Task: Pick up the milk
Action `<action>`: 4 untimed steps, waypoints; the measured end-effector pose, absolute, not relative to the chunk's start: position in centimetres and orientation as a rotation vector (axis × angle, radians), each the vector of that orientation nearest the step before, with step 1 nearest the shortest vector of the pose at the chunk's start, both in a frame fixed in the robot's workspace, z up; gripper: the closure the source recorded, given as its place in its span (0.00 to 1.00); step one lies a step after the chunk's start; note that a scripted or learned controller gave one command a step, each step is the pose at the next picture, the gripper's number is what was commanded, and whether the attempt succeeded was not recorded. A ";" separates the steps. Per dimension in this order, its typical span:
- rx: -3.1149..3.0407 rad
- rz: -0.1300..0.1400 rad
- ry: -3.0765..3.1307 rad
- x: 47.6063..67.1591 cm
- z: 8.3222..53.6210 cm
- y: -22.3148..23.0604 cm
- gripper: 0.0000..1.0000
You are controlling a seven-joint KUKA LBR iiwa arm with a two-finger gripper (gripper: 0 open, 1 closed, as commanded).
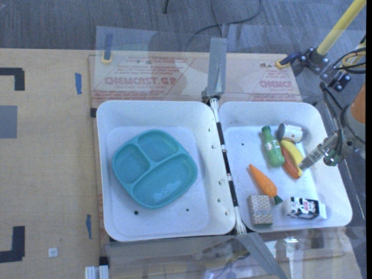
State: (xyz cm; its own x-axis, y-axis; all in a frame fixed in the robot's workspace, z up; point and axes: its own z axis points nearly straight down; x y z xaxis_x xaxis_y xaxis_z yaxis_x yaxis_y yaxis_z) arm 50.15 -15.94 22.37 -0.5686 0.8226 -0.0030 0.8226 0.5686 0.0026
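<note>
Two shallow white plastic bins sit side by side on the bench, seen from above at a slant. Left bin (110, 118): one teal plastic plate w/ three compartments (154, 167), lying near the bin's centre, nothing on it. Right bin (232, 116): six small items. Near the front edge, one tan sponge-like block (261, 209); just beyond it, one orange toy carrot w/ green tip (264, 182). Toward the back, one small green bottle (270, 147), one yellow toy banana (292, 151) touching one orange-red piece (291, 168), & one grey-and-white rounded object (290, 132) nearest the back edge. The milk, a small white carton w/ black cow patches (303, 207), lies on its side in the front right corner, apart from the rest.

Grey two-finger gripper (307, 160) reaches in over the right edge, tip by the banana & orange-red piece; can't tell whether it's open or closed, & nothing visibly held. Milk not yet grasped, so this looks like the approach step. Next move likely calls for shifting toward the front right corner, then lowering over the carton, w/ little room by the bin wall.
</note>
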 end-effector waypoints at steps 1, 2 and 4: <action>1.515 0.002 2.746 57.3 25.8 -16.2 1.00; 1.447 0.002 2.784 62.3 35.9 -8.7 1.00; 1.720 0.004 2.623 66.7 43.6 3.6 1.00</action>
